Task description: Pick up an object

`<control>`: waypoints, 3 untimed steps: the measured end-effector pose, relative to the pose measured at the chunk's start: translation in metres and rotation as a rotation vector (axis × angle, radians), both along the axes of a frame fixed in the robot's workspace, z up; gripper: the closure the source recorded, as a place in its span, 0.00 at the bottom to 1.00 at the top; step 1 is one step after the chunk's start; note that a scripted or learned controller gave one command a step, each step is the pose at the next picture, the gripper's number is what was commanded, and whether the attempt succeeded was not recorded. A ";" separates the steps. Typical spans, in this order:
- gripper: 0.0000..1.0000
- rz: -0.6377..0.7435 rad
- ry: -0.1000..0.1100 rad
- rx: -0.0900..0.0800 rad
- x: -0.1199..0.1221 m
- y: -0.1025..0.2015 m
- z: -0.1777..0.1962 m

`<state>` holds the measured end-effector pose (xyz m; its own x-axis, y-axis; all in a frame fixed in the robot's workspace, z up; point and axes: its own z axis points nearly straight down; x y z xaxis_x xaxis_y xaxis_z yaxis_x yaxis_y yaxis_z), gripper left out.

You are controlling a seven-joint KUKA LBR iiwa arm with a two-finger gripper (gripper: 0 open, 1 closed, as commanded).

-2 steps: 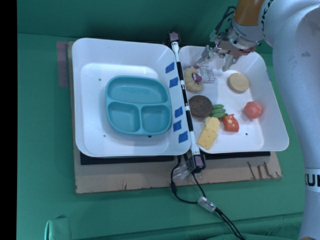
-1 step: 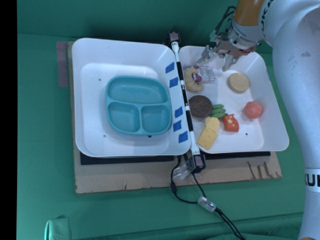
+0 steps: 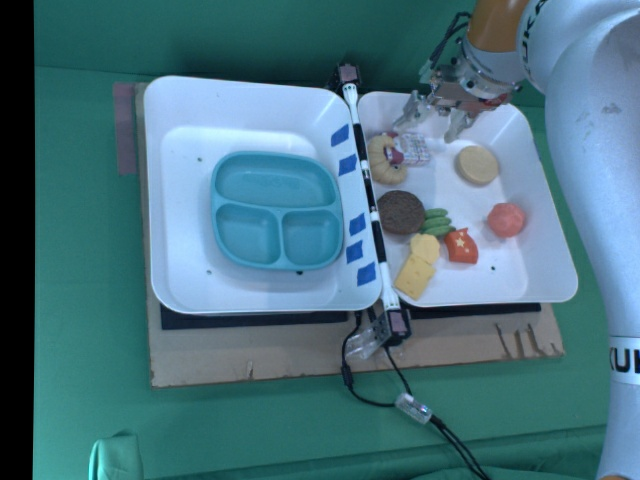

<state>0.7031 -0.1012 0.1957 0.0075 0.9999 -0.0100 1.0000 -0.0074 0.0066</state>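
Hovering: tool [image 3: 437, 111] spread wide, gripping nothing | step: approaching | nearest: wrapper [image 3: 415, 150] just below, cookie [image 3: 477, 164] beside | next: choosing one, descending, clenching

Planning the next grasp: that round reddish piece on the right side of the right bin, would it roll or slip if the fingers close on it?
The round reddish piece looks ball-like, so a nudge would probably roll it across the right bin. Its curved sides may let it squirt out of an off-center pinch. It sits apart from the other items, so the gripper should have room on both sides.
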 end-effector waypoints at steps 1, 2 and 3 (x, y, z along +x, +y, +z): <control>0.00 0.000 0.000 0.000 0.000 0.000 0.000; 0.00 0.002 0.000 0.001 0.000 0.000 0.000; 0.00 0.001 0.000 0.000 0.000 0.000 0.000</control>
